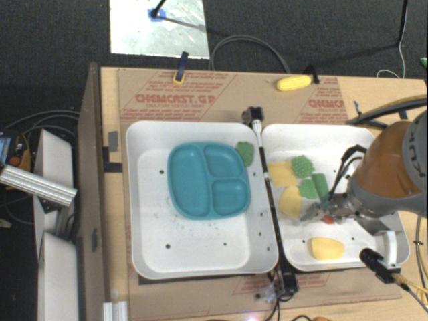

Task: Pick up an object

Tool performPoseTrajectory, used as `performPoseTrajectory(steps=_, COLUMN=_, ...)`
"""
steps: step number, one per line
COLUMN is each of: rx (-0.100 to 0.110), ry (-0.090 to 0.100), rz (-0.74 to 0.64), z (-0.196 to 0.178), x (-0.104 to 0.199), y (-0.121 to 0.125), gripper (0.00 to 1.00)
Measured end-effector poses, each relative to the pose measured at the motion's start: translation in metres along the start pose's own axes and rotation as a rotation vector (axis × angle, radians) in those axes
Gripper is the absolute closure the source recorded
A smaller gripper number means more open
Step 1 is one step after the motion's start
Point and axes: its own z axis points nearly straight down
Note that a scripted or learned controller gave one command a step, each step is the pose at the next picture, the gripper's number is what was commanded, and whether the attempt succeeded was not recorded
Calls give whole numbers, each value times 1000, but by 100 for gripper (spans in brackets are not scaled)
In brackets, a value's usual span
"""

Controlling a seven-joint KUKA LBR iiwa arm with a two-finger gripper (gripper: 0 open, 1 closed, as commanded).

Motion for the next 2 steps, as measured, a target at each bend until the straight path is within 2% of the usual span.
performPoseTrajectory(steps=1, rx=-8, ry=-5, rz=-5, z=9, x=-50, y=112, gripper=0)
performPoseTrajectory(steps=2, rx=-1, ry=0, rz=0, z=9, x=-16, y=56, gripper=0)
